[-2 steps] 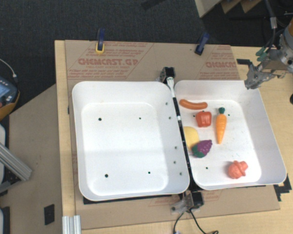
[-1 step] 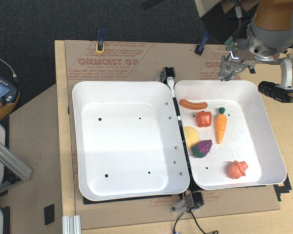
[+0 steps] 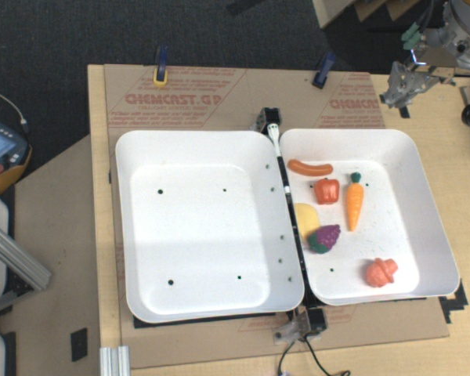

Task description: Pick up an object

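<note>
We see the toy foods lying in the right bin, all well below and to the left of the jaws, which hang outside that bin, above its far right corner over the brown board of the counter. Closest to the jaws lies the orange carrot, its green top pointing toward the far rim. Just left of it sits the red pepper, and beyond the pepper, nearer the far wall, lies the sausage, stretched crosswise. Farther from the jaws, the yellow piece rests against the wall where the two bins meet, with the purple grapes touching its near side. The pink-red lump sits apart from the others, near the front rim of the bin. Nothing shows between the jaws; whether they stand wide or narrow we cannot tell, since they are small and dark against the board. The left bin lies well away from the jaws, beside the right one.
</note>
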Robot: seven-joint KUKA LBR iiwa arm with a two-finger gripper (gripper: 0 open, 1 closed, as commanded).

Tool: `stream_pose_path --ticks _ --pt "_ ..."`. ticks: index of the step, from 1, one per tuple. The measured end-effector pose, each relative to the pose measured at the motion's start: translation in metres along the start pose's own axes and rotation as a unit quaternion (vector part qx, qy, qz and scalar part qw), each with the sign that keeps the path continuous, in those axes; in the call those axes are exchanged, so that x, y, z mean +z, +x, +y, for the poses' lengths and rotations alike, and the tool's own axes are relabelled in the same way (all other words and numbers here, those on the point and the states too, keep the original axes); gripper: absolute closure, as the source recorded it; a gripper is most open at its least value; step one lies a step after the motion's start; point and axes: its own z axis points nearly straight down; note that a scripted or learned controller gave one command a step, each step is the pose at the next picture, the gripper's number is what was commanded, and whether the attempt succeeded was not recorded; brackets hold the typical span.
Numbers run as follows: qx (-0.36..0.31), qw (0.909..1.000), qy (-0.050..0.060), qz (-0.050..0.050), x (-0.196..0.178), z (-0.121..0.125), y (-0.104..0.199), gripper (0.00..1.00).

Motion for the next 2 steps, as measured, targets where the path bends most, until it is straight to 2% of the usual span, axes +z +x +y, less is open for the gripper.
stream_pose_path --ticks 1,2 --pt "-0.002 1.0 0.009 0.002 0.027 -0.038 0.052 1.0" --pt "0.0 1.0 0.002 0.001 -0.021 -0.022 0.049 1.0"
